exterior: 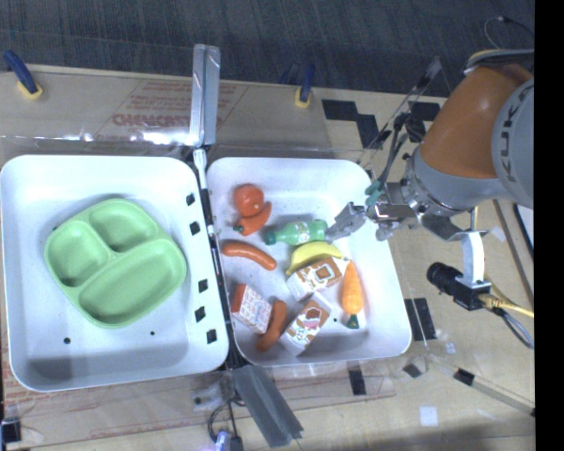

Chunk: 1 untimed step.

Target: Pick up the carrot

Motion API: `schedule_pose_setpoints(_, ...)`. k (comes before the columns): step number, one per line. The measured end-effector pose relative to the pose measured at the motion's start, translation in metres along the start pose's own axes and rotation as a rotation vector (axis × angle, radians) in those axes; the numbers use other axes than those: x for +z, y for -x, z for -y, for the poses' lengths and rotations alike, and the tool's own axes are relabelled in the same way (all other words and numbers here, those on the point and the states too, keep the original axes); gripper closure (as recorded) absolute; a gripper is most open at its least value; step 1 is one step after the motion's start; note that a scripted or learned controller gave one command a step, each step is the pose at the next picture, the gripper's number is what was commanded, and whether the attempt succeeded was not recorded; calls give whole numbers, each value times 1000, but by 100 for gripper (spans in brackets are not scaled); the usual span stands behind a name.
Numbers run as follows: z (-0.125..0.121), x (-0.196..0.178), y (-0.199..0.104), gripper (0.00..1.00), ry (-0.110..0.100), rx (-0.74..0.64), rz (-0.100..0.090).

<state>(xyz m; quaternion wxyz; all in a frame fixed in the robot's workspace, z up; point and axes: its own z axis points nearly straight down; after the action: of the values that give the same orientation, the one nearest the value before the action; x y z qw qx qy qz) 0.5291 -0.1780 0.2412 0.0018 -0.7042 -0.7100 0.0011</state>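
The carrot (352,289), orange with a green stub at its near end, lies lengthwise by the right wall of the right bin (391,280), beside a small carton (317,273). My gripper (365,225) hangs over the bin's right rim, a little farther back than the carrot. It is open, with nothing between its fingers (344,222). It stands apart from the carrot.
The right bin also holds a yellow banana (315,251), a green bottle (296,231), a red tomato (248,197), two sausages (248,253) and other cartons (307,324). A green divided plate (116,261) sits in the left bin (19,346).
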Motion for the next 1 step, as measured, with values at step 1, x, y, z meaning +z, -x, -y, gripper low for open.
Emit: schedule_pose_setpoints(1,39,127,32,0,14,-207,6)
